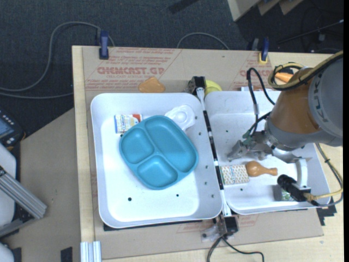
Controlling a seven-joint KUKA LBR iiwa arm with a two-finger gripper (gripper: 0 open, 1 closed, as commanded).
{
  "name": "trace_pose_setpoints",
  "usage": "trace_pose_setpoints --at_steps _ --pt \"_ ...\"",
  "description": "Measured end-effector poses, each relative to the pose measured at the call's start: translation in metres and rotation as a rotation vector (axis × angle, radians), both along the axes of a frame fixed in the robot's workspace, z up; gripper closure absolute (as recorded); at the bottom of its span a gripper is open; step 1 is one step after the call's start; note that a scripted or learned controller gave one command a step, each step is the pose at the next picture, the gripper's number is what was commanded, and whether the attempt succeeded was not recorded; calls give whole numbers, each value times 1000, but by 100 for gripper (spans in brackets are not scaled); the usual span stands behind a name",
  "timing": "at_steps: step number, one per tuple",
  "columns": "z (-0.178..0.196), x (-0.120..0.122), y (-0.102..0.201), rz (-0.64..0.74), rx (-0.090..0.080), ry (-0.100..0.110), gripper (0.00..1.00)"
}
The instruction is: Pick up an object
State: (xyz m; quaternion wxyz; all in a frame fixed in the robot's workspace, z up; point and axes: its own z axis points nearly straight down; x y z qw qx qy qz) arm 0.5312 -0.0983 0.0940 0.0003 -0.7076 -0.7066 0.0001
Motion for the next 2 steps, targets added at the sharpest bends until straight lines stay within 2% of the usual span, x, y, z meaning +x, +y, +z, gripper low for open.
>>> trace_pose_setpoints --at_steps 1,2 --pt "-10 -56 -51 -5 0 6 0" --pt "1 -52 -47 0 -1 -2 100"
